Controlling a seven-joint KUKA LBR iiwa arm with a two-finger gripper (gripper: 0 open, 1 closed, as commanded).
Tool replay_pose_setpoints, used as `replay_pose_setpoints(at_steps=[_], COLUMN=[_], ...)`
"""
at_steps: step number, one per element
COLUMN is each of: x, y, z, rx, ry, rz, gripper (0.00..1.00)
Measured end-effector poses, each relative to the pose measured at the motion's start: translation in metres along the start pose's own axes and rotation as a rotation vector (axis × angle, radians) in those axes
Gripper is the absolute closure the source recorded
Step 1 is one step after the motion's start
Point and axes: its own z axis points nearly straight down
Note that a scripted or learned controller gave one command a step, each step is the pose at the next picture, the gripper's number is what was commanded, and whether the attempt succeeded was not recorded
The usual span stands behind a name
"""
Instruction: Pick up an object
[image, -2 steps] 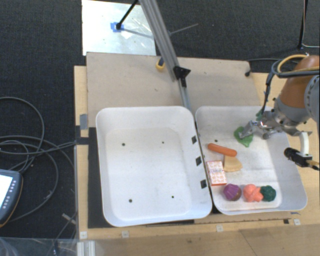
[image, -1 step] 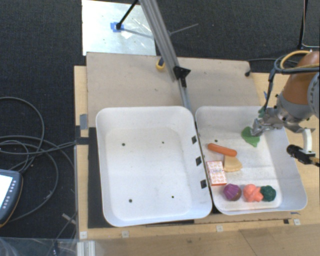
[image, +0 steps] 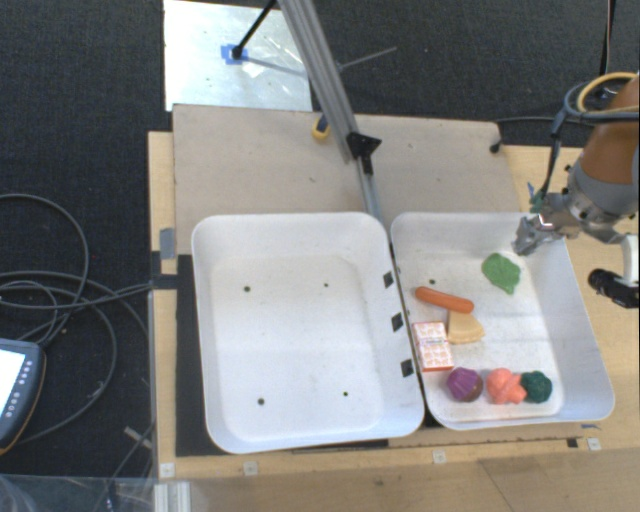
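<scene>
My fingers (image: 528, 240): poised over the upper right corner of the right bin (image: 580, 330), whether spread or closed I cannot tell; nothing visible between them. Nearest item: green piece (image: 501, 272), just beside and below; further out, orange sausage (image: 444, 299), tan wedge (image: 464, 328), small printed box (image: 432, 346), then purple, orange and dark green pieces along the near wall. Left bin (image: 215, 300) on the counter: not involved; pick not yet made, descent, closing and lift all remain.

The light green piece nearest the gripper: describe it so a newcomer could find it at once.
Look in the right bin, toward its far corner, just below the gripper. The light green piece lies there alone, apart from the other toys. The dark green piece in the near row is deeper in colour.
</scene>
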Motion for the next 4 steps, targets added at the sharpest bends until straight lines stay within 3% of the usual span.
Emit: replay_pose_setpoints(at_steps=[2,3,4], x=[-0.002,-0.002,0.044], y=[0.015,0.017,0.016], z=[-0.111,-0.134,-0.12], rx=[-0.002,0.001,0.007], ry=[-0.001,0.0,0.003], rz=[0.0,0.0,-0.003], gripper=[1.0,1.0,1.0])
